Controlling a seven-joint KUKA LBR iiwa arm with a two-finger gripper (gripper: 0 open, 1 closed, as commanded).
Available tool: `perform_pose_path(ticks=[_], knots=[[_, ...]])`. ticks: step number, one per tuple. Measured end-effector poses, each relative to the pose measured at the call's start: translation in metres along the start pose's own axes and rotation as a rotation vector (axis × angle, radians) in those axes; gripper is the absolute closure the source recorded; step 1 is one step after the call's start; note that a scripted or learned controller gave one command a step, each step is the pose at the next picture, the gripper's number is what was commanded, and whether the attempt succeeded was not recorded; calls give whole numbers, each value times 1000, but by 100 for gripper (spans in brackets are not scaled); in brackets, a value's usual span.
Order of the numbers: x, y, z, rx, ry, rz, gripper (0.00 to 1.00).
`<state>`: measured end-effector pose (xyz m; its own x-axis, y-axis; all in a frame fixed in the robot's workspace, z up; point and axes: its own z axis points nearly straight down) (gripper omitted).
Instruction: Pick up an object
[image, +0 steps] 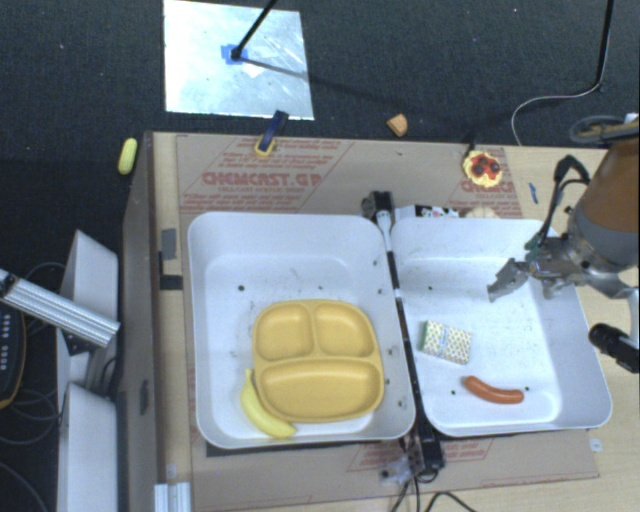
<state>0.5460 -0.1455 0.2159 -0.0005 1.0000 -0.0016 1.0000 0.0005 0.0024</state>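
Note:
In the right bin (575, 405) lie an orange-red sausage (493, 391) near the front and a small patterned packet (446, 342) left of centre. My gripper (528, 285) hangs over the right part of this bin, open, with nothing between its fingers. It is behind and to the right of the packet and well back from the sausage. The left bin (225, 260) holds a yellow divided plate (318, 360), and a yellow banana (262, 408) lies against the plate's front left edge.
A black divider (393, 300) runs between the two bins. On the bench behind them sit a small toy pizza (483, 167) and a blue and yellow clip (268, 135). A yellow piece (127, 155) lies off the bench's left corner.

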Motion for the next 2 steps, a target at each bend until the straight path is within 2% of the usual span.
perform_pose_path(ticks=[1, 2], knots=[[31, -31, 56, 2, 2, 0, 0], [30, -37, 106, 3, 2, 0, 0]])
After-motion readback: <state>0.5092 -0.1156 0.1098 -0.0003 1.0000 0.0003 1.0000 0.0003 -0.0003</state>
